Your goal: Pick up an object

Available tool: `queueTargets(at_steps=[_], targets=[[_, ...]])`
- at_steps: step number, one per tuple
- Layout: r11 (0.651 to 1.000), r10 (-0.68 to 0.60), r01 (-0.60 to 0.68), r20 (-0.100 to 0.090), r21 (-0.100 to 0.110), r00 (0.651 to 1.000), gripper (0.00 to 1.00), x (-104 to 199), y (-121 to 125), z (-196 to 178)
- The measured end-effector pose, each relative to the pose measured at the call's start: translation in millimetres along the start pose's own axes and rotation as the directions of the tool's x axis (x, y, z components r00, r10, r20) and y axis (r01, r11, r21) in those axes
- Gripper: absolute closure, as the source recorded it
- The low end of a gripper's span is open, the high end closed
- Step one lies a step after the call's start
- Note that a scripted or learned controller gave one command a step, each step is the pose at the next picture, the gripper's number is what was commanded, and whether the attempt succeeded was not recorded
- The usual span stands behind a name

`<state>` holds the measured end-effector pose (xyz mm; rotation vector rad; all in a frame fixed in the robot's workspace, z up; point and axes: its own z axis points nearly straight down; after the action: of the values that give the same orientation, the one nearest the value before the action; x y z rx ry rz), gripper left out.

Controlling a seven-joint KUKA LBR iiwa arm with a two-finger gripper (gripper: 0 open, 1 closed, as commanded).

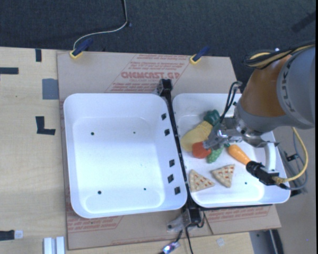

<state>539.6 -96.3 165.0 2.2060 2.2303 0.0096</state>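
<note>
- Right bin (286, 197): two waffle wedges (224, 174) at front, carrot (237, 153), tomato (200, 150), yellow piece (196, 135), green pieces (211, 115).
- Left bin (74, 157): bare white floor.
- Gripper (216, 138) over tomato; grip state unclear.

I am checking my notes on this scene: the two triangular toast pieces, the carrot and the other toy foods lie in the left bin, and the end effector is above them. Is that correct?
Not quite: the bin is wrong. The camera view shows the toast pieces, the carrot and the other toy foods in the right bin, not the left bin. The end effector is indeed above them.
</note>
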Motion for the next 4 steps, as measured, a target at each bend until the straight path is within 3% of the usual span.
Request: queueTargets(at_steps=[1, 2, 3, 4], targets=[[1.000, 0.005, -0.005, 0.002, -0.005, 1.000, 1.00, 32.0, 12.9, -172.9], [1.000, 0.006, -0.006, 0.001, 0.001, 1.000, 1.00, 57.3, -17.4, -262.2], [1.000, 0.005, -0.005, 0.001, -0.001, 1.000, 1.00, 85.1, -20.8, -342.7], [1.000, 0.009, -0.009, 0.001, 0.010, 1.000, 1.00, 105.2, -41.3, -325.7]])
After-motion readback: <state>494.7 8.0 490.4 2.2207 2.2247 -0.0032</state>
